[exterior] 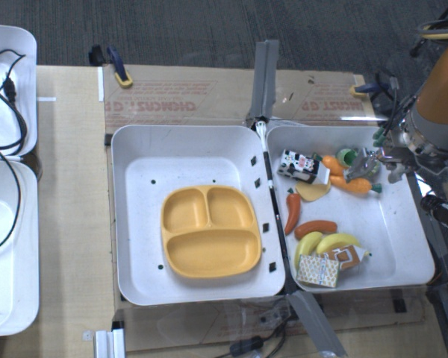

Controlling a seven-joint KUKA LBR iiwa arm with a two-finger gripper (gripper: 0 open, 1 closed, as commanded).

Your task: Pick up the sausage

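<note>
Yellow divided plate sits in left bin, three compartments. Right bin crowded: black-and-white carton near top left, carrot beside it, tan wedge just below carton, red chili along left wall, bananas near front, patterned packet touching them.

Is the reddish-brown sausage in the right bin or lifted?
In the bin: the reddish-brown sausage lies on the right white bin's floor, above the bananas.
</note>
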